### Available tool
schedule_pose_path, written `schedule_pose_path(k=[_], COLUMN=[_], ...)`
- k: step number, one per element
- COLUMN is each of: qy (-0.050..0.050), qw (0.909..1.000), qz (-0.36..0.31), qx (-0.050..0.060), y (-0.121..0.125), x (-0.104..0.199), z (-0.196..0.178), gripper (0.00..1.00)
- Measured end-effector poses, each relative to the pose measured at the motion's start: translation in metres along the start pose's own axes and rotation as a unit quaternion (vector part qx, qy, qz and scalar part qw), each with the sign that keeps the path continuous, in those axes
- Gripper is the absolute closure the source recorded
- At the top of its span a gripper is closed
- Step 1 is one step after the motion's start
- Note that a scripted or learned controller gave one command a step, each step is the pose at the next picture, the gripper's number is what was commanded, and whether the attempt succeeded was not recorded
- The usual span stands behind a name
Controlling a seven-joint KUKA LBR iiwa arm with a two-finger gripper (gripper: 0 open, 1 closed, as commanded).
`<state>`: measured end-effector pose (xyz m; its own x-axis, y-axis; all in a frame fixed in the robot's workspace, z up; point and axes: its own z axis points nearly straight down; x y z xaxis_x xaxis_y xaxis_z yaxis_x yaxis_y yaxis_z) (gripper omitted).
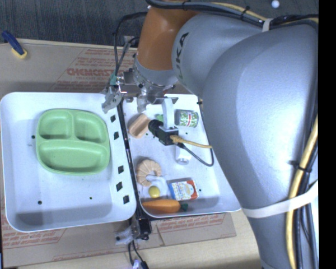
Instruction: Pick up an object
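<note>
Cardboard printed with red lettering covers the bench, and dark carpet lies beyond its far edge. On the cardboard I see two white bins side by side.

From my single overhead camera, the left bin holds a green divided plate, sitting flat toward the far half of the bin. The right bin carries the loose objects. Near its far wall stands a small green can. Just left of that lies a tan bread roll, close to the divider between the bins. Further toward me sits a ridged pastry, with a little yellow ball just in front of it and a small printed carton to the right of the ball. An orange carrot lies along the near wall.

My arm comes in from the right and covers much of that bin's right side. The gripper hangs over the far part of the right bin, just above the bread roll. A black fitting with a yellow cable trails beside it. I cannot tell how the gripper is set, and I see nothing held in it.
</note>
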<state>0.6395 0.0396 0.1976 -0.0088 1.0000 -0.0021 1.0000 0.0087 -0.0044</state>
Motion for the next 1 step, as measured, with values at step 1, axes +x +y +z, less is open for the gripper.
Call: schedule_pose_path(k=[1], qy=[0.001], qw=[1.0000], qz=[0.001], qx=[0.000], y=[-0.1250], x=[0.0122], z=[0.0068], gripper=[0.00])
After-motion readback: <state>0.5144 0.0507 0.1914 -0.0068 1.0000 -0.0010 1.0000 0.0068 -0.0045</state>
